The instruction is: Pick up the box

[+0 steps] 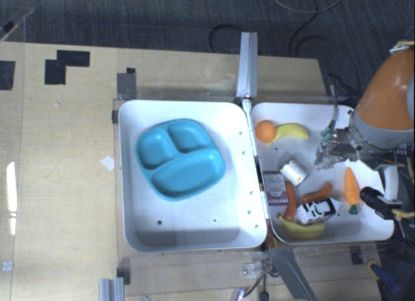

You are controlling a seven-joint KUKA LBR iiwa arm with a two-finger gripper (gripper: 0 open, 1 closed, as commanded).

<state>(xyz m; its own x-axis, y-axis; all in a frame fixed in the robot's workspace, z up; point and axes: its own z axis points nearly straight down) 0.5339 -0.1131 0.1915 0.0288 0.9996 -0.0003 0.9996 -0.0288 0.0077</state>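
Observation:
A small white box with black print [320,209] lies near the front of the right bin [373,228], between a red sausage [291,201] and a banana [302,229]. A flat reddish carton [274,186] lies against the bin's left wall. My gripper [329,156] hangs over the middle of the right bin, behind the white box and to the right of a silver can [293,171]. It looks open, with nothing between its fingers.
The right bin also holds an orange [264,131], a yellow lemon [292,131] and a carrot [351,187]. A blue divided plate [179,158] sits in the left bin [194,231]. A metal rail [248,66] stands behind the bins.

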